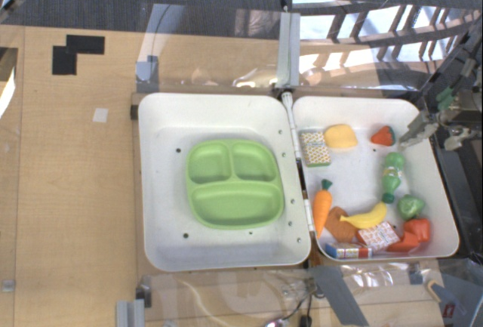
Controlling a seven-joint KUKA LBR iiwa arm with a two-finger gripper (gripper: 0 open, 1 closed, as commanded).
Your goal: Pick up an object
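white plastic bins sit side by side. nearest, at the right bin's 6 o'clock, a banana lies over a small packet; a carrot lies at 8. the left bin holds a green divided plate. farther, at 3 o'clock, the gripper hangs above the right rim, holding nothing visible; i cannot tell its finger state.

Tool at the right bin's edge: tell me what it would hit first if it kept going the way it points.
The tool points left and slightly down into the right bin. The strawberry likely lies first in that line, though height above it is unclear.
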